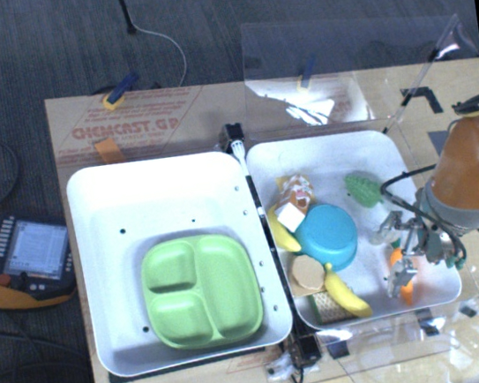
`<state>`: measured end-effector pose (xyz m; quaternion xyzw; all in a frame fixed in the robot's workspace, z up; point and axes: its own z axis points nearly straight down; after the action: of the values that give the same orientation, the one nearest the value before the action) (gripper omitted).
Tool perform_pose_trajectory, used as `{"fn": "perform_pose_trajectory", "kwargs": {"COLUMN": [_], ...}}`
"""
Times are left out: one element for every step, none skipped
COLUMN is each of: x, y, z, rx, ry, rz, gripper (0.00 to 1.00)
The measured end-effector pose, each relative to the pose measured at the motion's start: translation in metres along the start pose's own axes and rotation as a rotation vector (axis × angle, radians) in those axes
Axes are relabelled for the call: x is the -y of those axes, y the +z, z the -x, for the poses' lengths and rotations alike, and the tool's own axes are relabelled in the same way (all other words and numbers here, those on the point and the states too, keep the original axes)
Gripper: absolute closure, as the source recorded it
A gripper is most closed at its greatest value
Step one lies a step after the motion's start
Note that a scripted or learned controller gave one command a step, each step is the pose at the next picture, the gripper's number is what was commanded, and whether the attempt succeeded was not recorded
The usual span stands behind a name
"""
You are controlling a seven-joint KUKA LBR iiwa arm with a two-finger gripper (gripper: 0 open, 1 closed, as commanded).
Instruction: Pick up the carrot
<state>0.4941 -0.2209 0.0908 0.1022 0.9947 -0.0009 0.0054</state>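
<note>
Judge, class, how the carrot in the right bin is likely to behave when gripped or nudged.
The carrot looks small, slim and orange, probably a light, stiff toy. Its narrow, rounded form may roll or slip from the end effector. It lies near the right bin's front wall, so a nudge could wedge it there.

One camera here, fixed high above the bench [79,130] and looking down at a slant. It sits far enough back to take in both white bins whole: the left bin [100,216] and the right bin [323,151] side by side mid-frame, with dark carpet [22,49] along the top and left. The arm [473,169] enters from the right edge.
</note>
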Motion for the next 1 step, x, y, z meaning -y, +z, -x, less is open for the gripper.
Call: {"fn": "perform_pose_trajectory", "kwargs": {"x": [-0.0012], "y": [-0.0121], "z": [0.0036], "rx": [0.01], "ry": [0.001], "rz": [0.001], "gripper": [1.0]}}
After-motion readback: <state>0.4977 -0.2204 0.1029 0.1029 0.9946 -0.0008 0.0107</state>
